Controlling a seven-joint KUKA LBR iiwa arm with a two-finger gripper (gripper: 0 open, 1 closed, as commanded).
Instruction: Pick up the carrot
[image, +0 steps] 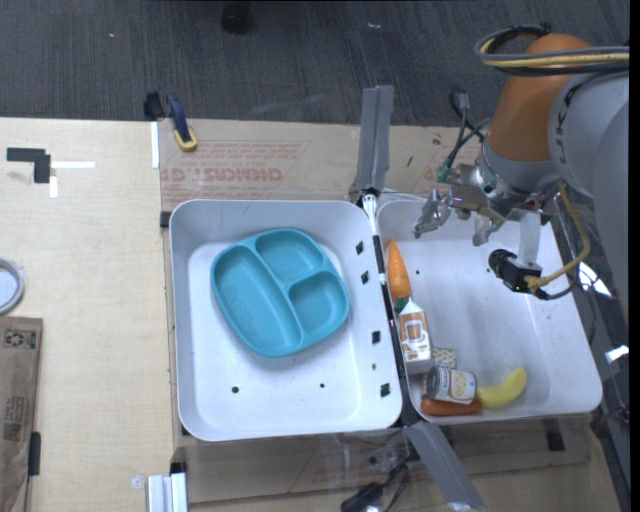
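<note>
The carrot (397, 270) is orange and lies lengthwise against the left wall of the right bin (560, 330), near its far end. My gripper (457, 220) hangs over the far end of the same bin, to the right of the carrot and a little beyond it. It is apart from the carrot. Its fingers (432, 217) stand open with nothing between them.
Just in front of the carrot lies a small labelled bottle (413, 335). A can (450, 383), a banana (503, 388) and a reddish sausage-like piece (448, 406) crowd the bin's near end. A blue divided plate (280, 290) sits in the left bin (200, 400).
</note>
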